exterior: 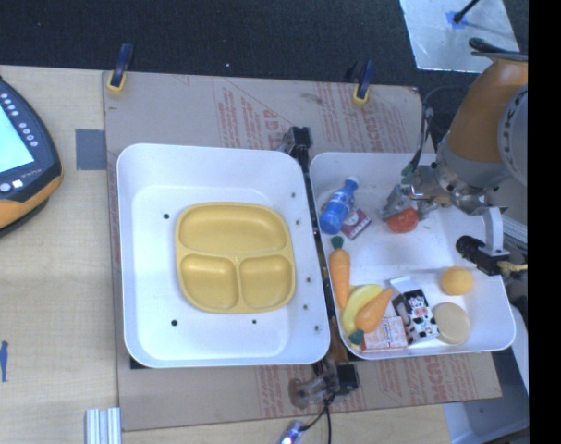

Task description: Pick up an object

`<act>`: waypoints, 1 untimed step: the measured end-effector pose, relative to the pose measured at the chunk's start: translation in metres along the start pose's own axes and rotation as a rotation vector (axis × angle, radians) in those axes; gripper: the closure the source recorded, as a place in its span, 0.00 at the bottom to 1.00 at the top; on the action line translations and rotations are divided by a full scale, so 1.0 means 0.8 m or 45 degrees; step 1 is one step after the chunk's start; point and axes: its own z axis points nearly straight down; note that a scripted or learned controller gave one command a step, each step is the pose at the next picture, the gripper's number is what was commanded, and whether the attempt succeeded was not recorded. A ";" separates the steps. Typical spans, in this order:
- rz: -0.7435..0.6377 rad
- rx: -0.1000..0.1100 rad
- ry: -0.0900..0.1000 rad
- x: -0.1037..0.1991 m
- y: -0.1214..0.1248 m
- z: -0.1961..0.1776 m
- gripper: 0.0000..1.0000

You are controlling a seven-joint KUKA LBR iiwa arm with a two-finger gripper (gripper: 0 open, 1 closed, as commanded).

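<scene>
With the loose items crowded toward five o'clock in the right bin (502, 340), the end effector (405, 206) sits over the isolated red object (403, 220), though whether it is gripping I cannot tell.

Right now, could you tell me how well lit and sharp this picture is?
Camera view: light is even, with soft shadows; the left bin is bright white, nearly washed out; small items in the right bin look soft; the gripper is slightly blurred beside a red object.

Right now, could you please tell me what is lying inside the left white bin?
Inside the left white bin lies a yellow divided tray with three compartments, flat near the middle. A few small dark holes show in the bin floor around it. Whatever lies beneath the tray is covered.
</scene>
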 end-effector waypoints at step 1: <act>0.004 -0.004 0.001 0.067 0.041 -0.036 1.00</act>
